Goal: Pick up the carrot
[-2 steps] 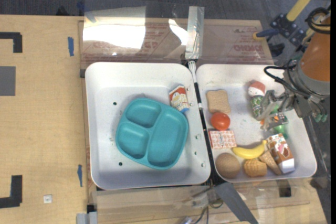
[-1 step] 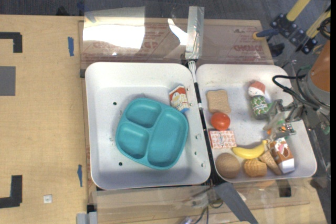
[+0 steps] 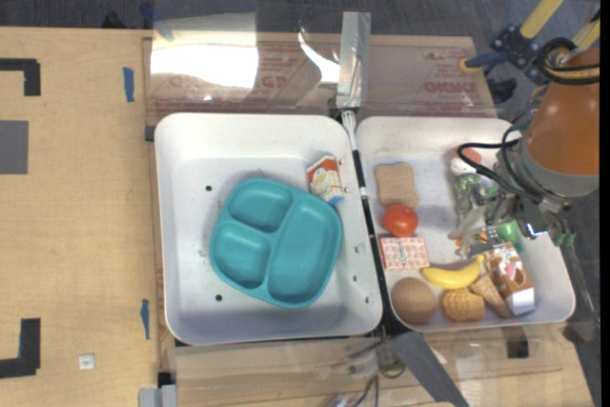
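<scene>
My gripper (image 3: 474, 216) hangs low over the right part of the right bin (image 3: 434, 133), just above the banana (image 3: 452, 276). The wrist and cables hide how it stands. An orange, tapered piece (image 3: 492, 292) that looks like the carrot lies at the bin's front right, between the banana and a small red-and-white carton (image 3: 516, 279). A green bit (image 3: 506, 230) shows beside the gripper, and I cannot tell if it belongs to the carrot. Nothing is visibly held.
The right bin also holds a toast slice (image 3: 396, 182), a tomato (image 3: 401, 221), a pink box (image 3: 403, 253), a brown potato-like lump (image 3: 414, 298) and a waffle-like biscuit (image 3: 462, 305). The left bin (image 3: 181, 157) holds a teal divided plate (image 3: 276, 241) and a small carton (image 3: 326, 178).
</scene>
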Robot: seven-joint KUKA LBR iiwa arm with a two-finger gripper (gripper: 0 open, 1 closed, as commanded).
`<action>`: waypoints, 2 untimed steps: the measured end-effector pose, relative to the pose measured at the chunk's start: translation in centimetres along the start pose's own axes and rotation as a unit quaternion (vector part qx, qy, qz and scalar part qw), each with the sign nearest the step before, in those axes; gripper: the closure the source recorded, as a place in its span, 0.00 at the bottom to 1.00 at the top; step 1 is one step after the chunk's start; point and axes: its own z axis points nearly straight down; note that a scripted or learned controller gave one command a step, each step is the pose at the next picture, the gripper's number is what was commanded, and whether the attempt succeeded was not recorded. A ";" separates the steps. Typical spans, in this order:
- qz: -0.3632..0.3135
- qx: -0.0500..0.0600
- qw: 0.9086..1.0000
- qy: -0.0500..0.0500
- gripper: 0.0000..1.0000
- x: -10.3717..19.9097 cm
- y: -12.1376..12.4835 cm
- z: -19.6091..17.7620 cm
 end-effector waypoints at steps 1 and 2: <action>0.102 0.002 0.995 -0.004 1.00 2.1 0.6 -4.9; 0.061 0.000 0.998 0.004 1.00 2.1 -5.4 5.4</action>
